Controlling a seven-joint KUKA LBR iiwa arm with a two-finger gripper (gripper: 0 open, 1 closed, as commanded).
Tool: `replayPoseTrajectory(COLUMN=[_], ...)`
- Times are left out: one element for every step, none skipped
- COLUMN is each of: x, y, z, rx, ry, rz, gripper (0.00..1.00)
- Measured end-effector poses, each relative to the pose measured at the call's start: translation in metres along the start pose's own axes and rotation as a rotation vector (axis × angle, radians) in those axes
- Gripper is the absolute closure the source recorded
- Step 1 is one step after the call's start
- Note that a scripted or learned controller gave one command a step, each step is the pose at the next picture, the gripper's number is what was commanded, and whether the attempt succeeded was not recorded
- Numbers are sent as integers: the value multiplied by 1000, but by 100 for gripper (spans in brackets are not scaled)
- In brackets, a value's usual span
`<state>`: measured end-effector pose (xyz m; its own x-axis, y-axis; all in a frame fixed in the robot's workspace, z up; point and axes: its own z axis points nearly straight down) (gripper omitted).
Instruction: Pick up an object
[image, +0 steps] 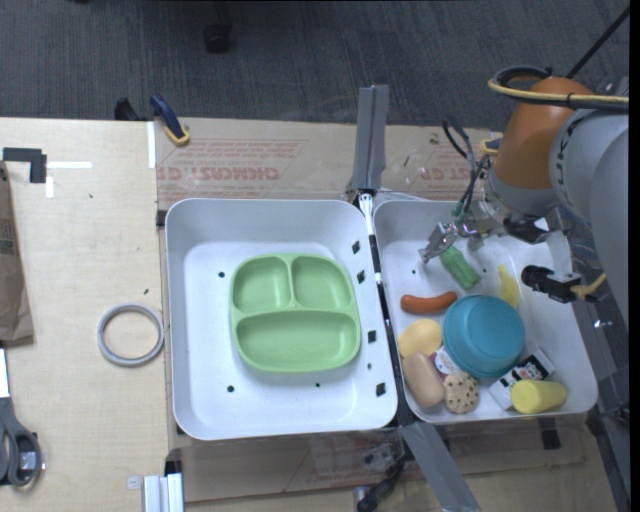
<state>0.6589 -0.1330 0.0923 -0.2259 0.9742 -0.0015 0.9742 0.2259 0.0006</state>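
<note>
My gripper (446, 241) hangs low over the back of the right bin (400, 225), right beside the upper end of a small green block (461, 268). Whether it touches the block I cannot make out. In front of the block lie a red sausage (428, 301), an upturned blue bowl (484, 335) and a yellow banana piece (508, 287). Nearer the front are a yellow round piece (420, 337), a tan bread roll (423, 380), a cookie (461, 393) and a yellow cylinder (537, 396).
The left bin (190, 300) holds a green divided plate (295, 313). On the bench at left lie a ring of tape (130, 333) and scissors (15, 455). A blue clamp (170, 118) sits at the back. The arm's orange band (530, 140) rises over the right bin's back corner.
</note>
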Motion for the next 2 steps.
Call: replayPoseTrajectory(x=[-2, -2], y=[0, 0], z=[-10, -10], rx=[-2, -2], ry=[-1, -1], rz=[4, 4], gripper=[100, 0])
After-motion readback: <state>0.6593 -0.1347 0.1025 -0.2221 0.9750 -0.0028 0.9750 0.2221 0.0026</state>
